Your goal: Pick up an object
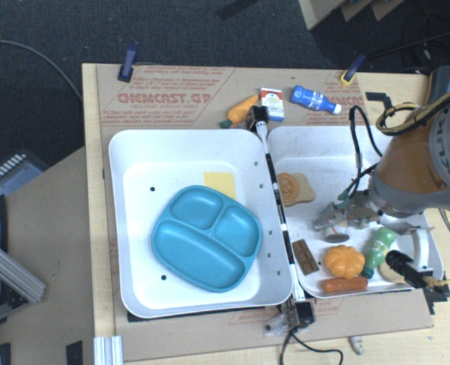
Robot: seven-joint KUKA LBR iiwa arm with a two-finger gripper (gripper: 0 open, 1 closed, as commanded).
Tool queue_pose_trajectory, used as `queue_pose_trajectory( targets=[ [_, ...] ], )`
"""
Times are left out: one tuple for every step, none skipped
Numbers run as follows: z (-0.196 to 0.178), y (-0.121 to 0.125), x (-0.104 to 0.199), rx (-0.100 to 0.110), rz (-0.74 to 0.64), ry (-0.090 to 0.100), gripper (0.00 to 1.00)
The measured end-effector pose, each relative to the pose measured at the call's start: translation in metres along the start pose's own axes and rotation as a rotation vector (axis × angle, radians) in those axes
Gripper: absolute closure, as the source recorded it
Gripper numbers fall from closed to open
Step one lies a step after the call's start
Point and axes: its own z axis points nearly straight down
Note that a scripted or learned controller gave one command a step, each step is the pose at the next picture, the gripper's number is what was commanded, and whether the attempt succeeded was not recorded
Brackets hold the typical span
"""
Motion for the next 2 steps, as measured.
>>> queue_pose_trajectory(
  targets=[
    [0.000, -0.010, 0.018, 0.004, -0.001, 0.003, 0.00],
    [0.000, 0.060, -0.001, 0.000, -0.002, 0.001, 0.00]
  ],
)
